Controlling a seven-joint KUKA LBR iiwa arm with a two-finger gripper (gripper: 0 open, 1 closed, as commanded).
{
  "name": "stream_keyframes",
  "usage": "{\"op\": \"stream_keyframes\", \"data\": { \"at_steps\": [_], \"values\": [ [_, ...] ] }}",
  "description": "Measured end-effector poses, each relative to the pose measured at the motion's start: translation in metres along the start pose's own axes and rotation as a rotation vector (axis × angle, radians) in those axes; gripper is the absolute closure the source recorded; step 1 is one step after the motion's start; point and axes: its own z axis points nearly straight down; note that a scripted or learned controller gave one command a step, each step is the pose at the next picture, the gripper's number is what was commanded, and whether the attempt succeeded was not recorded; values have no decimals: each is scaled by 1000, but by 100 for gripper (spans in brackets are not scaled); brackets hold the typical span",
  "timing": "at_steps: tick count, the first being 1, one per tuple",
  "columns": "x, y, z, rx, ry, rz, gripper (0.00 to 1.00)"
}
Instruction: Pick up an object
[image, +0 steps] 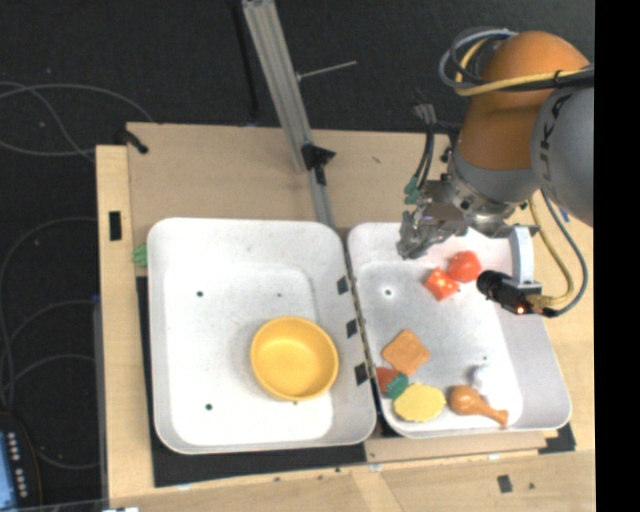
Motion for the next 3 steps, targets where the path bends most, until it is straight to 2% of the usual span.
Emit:
{"op": "stream_keyframes", "data": {
  "at_steps": [1,3],
  "values": [
    [49,15,19,2,0,-3,100],
    [127,51,26,-2,0,-3,100]
  ]
}}
